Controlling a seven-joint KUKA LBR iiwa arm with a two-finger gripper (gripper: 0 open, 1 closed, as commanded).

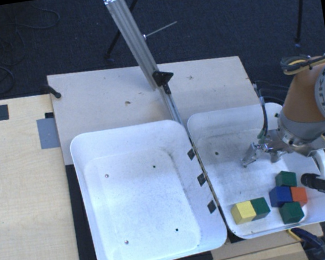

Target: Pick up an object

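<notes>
Grey metal, the pincer (248, 158) hangs over the right bin (223, 129), its fingers pointing toward the left bin (136, 198); we cannot tell whether it is open or closed, and we see nothing between its tips. The arm (305, 103) behind it is grey with an orange band.

All the blocks lie nearer the camera than the pincer, in the right bin's near end. Closest to the pincer's line is a yellow cube (244, 211), below it and slightly toward the arm side, touching a green cube (260, 207) on its arm side. The two together form a short row whose long axis runs across the bin, roughly parallel to its near rim.

Further toward the arm sits a tight cluster: a dark green block (286, 179) at the far end, a blue block (280, 196) below it, an orange block (299, 195) just beside the blue one, and another green block (291, 212) nearest the rim. This cluster's long axis runs away from us, toward the arm.

The blocks look matte, flat-faced and square-edged. Both bins are smooth white with rounded corners, the left one finely speckled.
</notes>
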